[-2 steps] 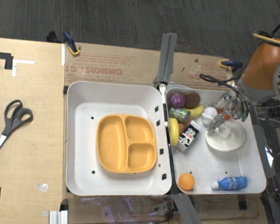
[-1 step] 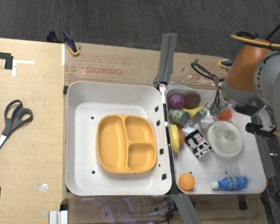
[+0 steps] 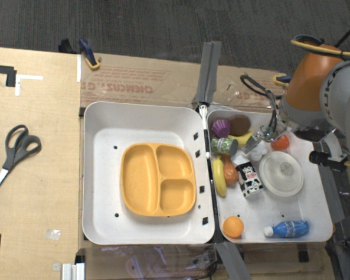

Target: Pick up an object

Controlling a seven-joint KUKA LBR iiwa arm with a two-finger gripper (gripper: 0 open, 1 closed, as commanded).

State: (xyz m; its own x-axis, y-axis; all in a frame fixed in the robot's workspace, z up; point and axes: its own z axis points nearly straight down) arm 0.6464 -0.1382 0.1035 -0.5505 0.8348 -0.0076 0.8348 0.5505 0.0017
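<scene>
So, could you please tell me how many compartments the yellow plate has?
3. The yellow plate in the left bin has one long compartment on its left side and two smaller ones on its right, upper and lower.

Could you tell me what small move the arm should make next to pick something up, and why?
Probably lower the gripper slightly: it sits at the right bin's far end amid the red ball and green can, with nothing visibly held.
</scene>
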